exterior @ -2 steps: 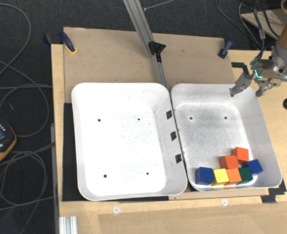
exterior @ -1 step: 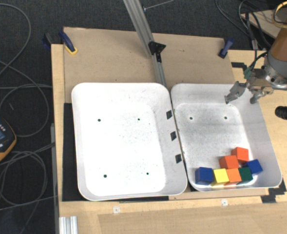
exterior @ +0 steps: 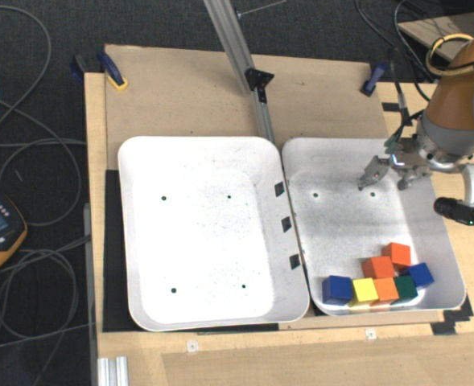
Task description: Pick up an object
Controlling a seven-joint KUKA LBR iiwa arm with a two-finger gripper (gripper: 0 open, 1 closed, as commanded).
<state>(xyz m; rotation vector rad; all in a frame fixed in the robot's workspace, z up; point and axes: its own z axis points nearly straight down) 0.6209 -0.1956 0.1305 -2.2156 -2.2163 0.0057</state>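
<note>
Your targets are the small coloured blocks (exterior: 379, 280) huddled in the near corner of the right bin (exterior: 333, 215), against its front wall: a blue one at the left end, then yellow, orange and green in a row, with two more orange ones and another blue behind them. They look like stiff, light cubes with flat, smooth faces, so expect them to hold shape under a squeeze but to slide or tip if nudged. Because they sit touching one another, the blue block at the left end looks like the easiest to take, gripped across its two free opposite faces; the inner ones leave little room for a finger to slip in. The gripper (exterior: 388, 175) hangs over the far part of the same bin, well apart from the cluster, its fingers spread wide with nothing between them. The left bin (exterior: 140, 215) holds no blocks. You will find no readable writing or brand on the blocks or bins.
</note>
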